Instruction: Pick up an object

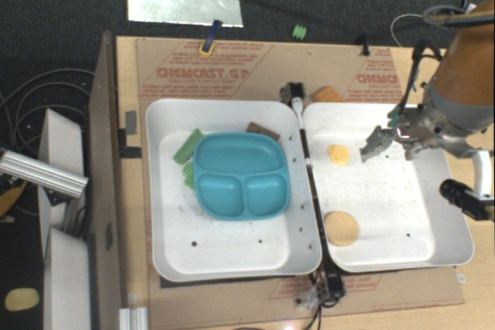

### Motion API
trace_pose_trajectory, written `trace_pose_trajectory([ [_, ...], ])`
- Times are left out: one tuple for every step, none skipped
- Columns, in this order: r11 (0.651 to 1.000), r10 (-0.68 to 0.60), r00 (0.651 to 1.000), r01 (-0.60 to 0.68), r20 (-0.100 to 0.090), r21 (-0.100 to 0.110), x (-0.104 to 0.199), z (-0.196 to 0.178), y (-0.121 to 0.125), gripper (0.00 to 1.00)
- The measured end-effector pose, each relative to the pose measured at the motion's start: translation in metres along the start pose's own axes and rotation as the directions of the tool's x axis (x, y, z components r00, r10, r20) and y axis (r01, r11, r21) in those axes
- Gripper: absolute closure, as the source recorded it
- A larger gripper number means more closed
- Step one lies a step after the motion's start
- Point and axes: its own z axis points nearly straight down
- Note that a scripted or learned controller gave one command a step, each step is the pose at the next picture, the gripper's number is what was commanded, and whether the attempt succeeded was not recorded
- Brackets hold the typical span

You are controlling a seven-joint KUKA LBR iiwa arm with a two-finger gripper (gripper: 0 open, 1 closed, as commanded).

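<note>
Yellow food piece, small and roundish with no clear long axis, lies flat in the right bin, toward that bin's rear-left area and near the divider where the two bins meet. A tan round disc sits in the same bin closer to the front-left corner, well apart from the yellow piece.

The grey arm with its orange band reaches in over the right bin's rear-right part, its wrist bent so that the hand points leftward and down toward the bin floor. The hand's fingers sit just beside the yellow piece, to its right, with a strip of bare white floor between them; nothing is seen between them, and whether they are spread or closed cannot be told at this angle.

In the left bin a blue divided tray lies near the middle, its two smaller compartments toward the front. A green strip pokes out from under the tray's rear-left edge, and a dark brown piece shows at its rear edge. An orange block rests on the bench just behind the right bin's rear-left corner.
</note>
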Motion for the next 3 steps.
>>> trace_pose_trajectory([
  [1.000, 0.001, 1.000, -0.001, -0.001, 0.009, -0.003, 0.115, 0.035, 0.00],
  [1.000, -0.001, 1.000, 0.001, 0.000, 0.001, -0.015, 0.167, 0.076, 0.00],
  [1.000, 0.001, 1.000, -0.001, 0.000, -0.003, -0.029, 0.163, 0.096, 0.00],
])
